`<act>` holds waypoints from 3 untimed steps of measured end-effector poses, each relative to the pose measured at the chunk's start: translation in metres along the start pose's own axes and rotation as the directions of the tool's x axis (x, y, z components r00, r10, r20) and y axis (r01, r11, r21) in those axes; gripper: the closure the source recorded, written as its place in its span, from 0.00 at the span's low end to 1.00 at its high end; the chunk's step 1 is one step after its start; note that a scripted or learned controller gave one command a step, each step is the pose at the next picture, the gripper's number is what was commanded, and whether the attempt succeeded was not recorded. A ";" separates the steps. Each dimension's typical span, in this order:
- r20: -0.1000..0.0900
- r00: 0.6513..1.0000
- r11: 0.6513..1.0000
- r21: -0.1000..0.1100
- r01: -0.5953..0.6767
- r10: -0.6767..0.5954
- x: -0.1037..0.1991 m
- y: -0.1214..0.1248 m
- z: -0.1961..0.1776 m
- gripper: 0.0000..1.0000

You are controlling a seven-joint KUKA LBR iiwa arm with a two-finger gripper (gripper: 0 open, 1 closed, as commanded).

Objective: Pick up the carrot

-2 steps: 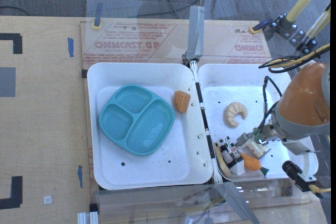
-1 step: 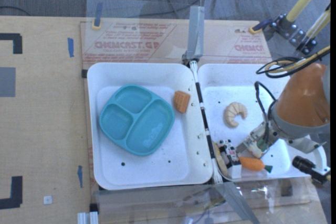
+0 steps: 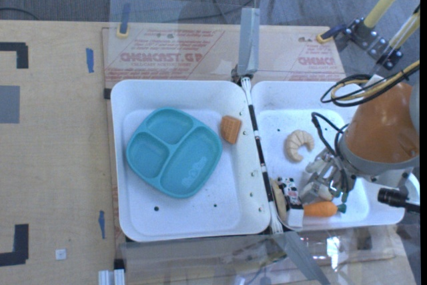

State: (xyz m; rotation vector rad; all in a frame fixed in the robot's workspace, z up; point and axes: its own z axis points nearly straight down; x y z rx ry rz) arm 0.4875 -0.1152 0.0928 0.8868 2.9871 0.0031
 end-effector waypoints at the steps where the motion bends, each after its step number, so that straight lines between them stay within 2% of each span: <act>1: -0.011 1.000 1.000 -0.002 -0.005 0.005 0.002 -0.001 -0.010 1.00; 2: -0.013 0.958 0.958 0.011 -0.285 0.286 0.011 0.006 0.001 1.00; 3: -0.012 0.865 0.865 0.011 -0.501 0.501 0.013 0.010 0.001 1.00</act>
